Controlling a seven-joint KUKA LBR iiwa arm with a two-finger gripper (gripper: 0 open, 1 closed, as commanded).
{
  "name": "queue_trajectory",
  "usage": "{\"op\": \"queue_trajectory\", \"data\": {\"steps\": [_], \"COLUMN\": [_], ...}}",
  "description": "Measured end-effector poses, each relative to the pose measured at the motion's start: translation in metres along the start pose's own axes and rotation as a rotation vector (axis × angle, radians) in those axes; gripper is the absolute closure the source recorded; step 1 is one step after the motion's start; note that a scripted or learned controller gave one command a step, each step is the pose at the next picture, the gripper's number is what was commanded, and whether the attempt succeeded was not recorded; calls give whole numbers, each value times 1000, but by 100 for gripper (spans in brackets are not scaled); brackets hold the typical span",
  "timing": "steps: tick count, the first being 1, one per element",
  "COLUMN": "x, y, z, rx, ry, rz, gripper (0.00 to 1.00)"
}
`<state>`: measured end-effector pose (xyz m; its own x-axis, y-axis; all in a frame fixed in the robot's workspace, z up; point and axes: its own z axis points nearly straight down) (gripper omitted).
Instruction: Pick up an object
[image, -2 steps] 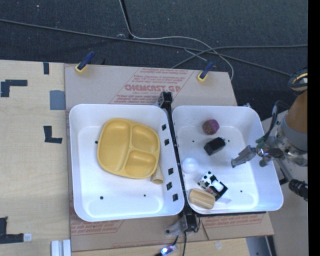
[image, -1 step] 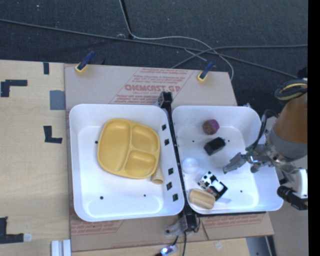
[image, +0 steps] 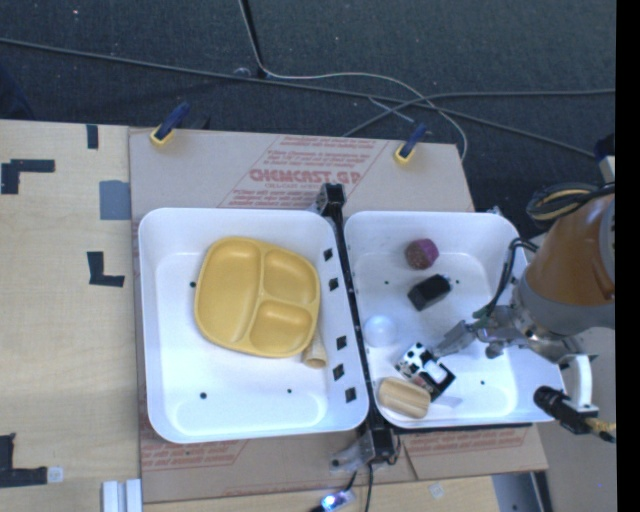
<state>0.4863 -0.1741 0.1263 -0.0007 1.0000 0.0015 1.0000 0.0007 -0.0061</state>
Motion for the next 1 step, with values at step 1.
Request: {"op": "queue_trajectory", "data": {"steps": [1], "x": [-1], "y": [1], "z": [25], "rx": [-8], "ry": [-3], "rz": [0], "gripper": [0]}}
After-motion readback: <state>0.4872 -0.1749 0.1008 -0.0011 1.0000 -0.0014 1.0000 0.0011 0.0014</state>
